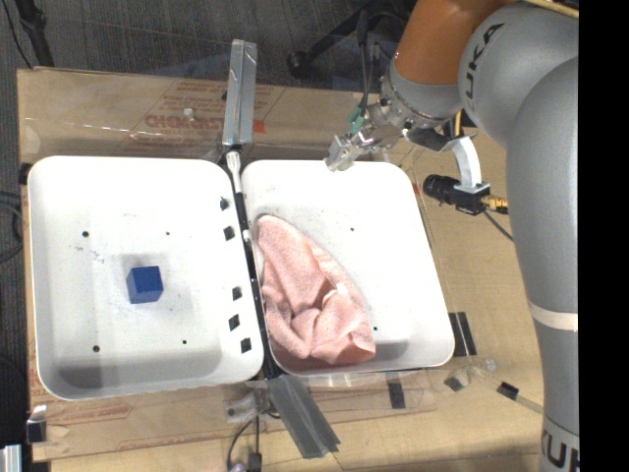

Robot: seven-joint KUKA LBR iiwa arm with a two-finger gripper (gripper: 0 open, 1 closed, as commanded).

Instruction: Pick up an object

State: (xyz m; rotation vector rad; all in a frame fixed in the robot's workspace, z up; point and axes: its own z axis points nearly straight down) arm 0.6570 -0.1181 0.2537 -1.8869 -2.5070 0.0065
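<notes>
A crumpled pink cloth [307, 295] lies along the left side of the right bin [393, 234], from its middle down to the front wall. A small blue cube [144, 283] sits in the left bin [59, 214], a little left of centre. My gripper [346, 149] hangs above the back rim of the right bin, well clear of the cloth and far from the cube. Nothing shows between its translucent fingers.
A grey metal bar [239, 91] stands behind the divider between the bins. A black cable connector [454, 193] juts from the arm beside the right bin's right rim. Cardboard [118, 106] covers the bench behind the bins.
</notes>
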